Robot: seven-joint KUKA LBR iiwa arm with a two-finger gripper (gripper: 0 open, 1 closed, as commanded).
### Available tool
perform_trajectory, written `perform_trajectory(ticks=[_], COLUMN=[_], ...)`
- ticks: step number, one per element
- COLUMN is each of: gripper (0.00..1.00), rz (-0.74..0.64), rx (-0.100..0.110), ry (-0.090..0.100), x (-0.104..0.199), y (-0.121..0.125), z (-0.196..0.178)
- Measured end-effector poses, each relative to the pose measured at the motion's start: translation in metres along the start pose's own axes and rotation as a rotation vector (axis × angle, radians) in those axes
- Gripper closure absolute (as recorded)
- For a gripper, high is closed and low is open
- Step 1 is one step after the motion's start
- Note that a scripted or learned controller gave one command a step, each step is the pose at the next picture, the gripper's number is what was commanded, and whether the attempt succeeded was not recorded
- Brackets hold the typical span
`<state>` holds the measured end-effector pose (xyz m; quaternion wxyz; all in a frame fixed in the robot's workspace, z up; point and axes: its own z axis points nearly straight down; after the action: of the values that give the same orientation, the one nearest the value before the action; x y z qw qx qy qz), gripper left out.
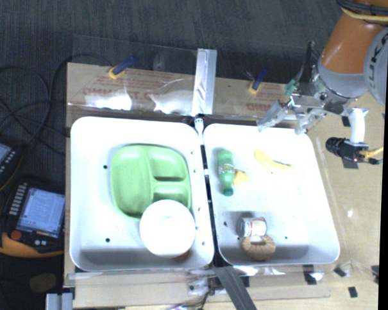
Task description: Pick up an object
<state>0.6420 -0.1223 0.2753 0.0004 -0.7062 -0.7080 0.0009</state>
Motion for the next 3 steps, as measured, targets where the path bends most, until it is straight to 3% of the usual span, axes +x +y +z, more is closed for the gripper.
perform_trajectory(ticks=[1, 2, 3], gripper=[0.0, 0.0, 1.0], rz=[0.135, 0.131, 0.13], rx=[0.002, -0.001, 0.001], ry=[-0.002, -0.002, -0.005], x=[-0.025, -0.062, -0.063], y=[0.02, 0.026, 0.026], z=[0.111, 0.182, 0.173])
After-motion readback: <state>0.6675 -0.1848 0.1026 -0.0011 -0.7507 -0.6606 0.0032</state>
